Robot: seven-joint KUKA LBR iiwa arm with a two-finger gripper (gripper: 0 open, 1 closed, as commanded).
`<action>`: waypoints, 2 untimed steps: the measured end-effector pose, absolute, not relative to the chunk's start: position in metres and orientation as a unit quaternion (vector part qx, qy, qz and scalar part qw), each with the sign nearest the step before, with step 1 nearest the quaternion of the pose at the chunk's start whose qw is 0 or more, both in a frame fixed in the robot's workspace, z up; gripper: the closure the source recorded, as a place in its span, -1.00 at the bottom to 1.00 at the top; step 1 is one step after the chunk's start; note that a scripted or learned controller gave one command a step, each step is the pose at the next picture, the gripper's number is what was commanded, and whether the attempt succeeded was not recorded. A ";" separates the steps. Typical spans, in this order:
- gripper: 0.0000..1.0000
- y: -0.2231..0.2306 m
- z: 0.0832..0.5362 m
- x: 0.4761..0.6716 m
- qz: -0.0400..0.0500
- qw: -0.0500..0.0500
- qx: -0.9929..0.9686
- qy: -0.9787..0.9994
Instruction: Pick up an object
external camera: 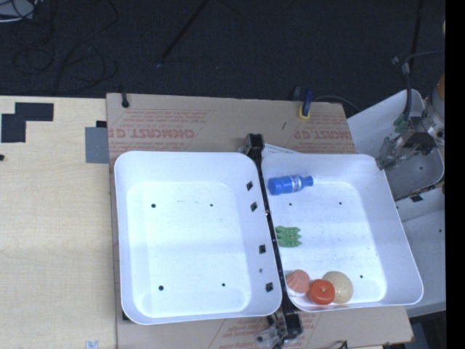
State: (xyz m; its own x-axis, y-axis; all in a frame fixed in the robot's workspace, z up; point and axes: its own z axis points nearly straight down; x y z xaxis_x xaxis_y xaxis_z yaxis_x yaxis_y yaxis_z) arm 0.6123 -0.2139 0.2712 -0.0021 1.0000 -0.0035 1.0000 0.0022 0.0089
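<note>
1. Far left, the pale wooden desk carries some black and grey patches near its top edge, with a brown cardboard sheet spread under both bins.
2. The left bin comes next: white, shallow, a few small dark dots marking its floor.
3. A black clip strip runs down the seam where the 2 bins meet, top to bottom.
4. Into the right bin now. Up at its top-left corner lies a blue bottle on its side, cap end pointing right, close to the seam.
5. Lower down, near the seam and about mid-height, sits a small green piece, well apart from the bottle.
6. At the bin's near edge, 3 things huddle together: a pinkish round piece, a red tomato-like ball touching it, and a pale tan ball just behind the red one.
7. Off at the far right, outside the bin's top-right corner, the pincer hangs over a grey sheet, well away from every object. It is dark, small and blurred here, so how it is set, I cannot tell; nothing appears within it.
8. A blue and yellow clamp stands on the cardboard's far edge, above the right bin.
</note>
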 end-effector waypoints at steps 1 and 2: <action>1.00 -0.215 0.359 0.601 0.002 0.004 0.707 0.708; 1.00 -0.213 0.344 0.546 -0.001 -0.002 0.708 0.706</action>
State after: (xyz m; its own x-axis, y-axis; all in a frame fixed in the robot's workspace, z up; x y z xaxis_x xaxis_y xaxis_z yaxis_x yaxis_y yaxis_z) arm 0.5458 -0.2134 0.3441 0.0019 1.0000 0.0010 1.0000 -0.0019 -0.0039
